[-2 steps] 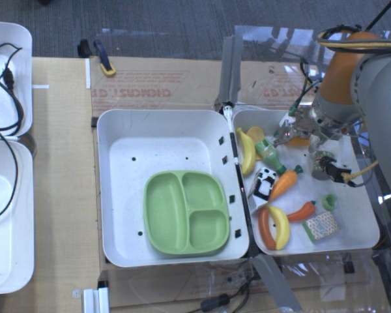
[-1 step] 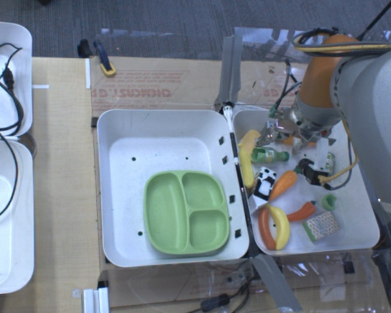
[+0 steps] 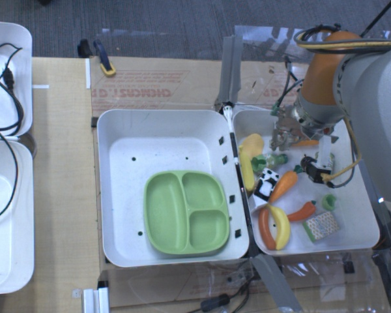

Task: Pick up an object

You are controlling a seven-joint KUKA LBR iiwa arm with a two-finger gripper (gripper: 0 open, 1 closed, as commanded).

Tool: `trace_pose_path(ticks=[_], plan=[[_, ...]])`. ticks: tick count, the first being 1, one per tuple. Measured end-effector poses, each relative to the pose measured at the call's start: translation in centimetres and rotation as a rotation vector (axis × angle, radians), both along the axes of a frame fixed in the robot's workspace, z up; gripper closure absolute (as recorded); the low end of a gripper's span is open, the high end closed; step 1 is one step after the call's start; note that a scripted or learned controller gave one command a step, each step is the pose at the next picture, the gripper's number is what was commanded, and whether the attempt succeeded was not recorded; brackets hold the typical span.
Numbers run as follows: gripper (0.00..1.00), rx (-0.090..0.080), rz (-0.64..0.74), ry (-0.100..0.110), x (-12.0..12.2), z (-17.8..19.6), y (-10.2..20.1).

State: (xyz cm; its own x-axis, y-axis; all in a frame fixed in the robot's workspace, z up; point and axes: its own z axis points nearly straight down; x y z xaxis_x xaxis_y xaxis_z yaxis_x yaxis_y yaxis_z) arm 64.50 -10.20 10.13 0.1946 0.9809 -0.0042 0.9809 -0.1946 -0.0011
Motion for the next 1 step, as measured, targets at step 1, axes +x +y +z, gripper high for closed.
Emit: trace_pose_path(ticks=[1], plan=[[0.00,0.000,0.000,0.000,-0.01,-0.02,0.01]])
